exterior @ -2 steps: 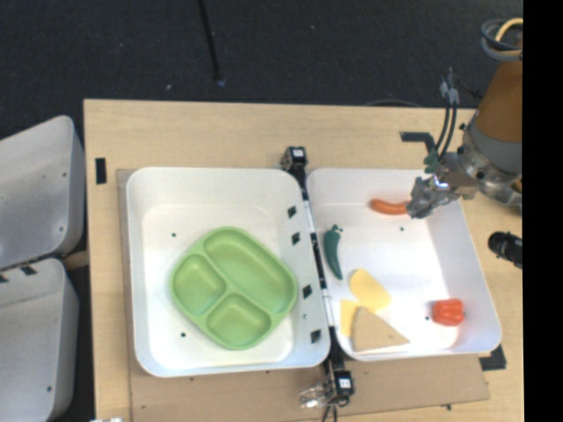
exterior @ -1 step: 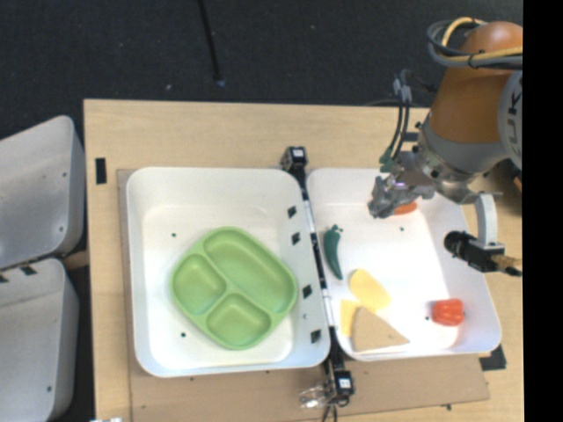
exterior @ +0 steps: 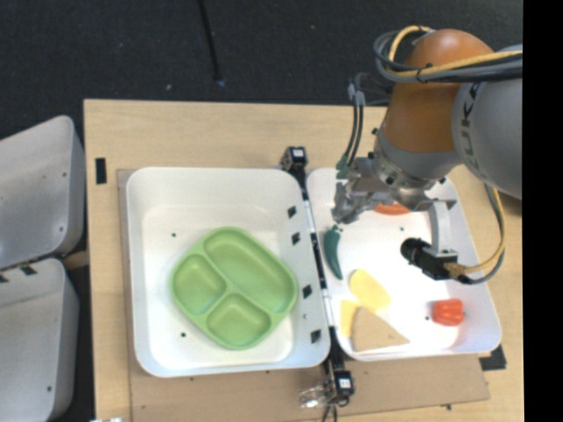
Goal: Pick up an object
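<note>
Nearby, green pepper [exterior: 333, 251] beside yellow pieces [exterior: 369, 290].

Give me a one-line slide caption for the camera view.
KUKA gripper hovers above a green pepper in the right bin; green divided plate in the left.

The big grey arm [exterior: 493, 139] comes in from the right. Its orange band [exterior: 431, 86] bends down, and the gripper [exterior: 350, 207] points low.

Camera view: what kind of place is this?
Likely a robot lab grasping test bench: a grey-and-orange arm over two white bins, toy-like items such as a green divided plate, and dark carpet around the wooden bench.
</note>
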Controlling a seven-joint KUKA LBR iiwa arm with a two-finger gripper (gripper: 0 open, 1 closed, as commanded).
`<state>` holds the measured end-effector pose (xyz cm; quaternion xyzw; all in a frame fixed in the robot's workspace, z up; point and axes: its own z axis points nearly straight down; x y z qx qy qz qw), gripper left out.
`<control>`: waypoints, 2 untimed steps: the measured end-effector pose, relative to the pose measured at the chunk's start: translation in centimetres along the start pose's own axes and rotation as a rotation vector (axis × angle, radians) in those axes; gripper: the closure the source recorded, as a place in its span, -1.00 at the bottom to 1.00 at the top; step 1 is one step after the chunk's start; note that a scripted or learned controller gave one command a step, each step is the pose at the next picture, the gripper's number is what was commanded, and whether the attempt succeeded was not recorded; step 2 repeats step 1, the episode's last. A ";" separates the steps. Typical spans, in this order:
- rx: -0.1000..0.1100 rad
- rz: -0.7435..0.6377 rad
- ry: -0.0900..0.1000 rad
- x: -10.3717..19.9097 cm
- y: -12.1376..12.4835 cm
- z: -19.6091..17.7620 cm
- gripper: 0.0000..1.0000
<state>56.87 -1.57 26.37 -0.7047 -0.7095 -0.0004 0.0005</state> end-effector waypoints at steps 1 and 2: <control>-0.001 0.001 -0.001 5.8 1.1 0.9 1.00; -0.001 0.001 -0.001 5.8 1.1 0.9 1.00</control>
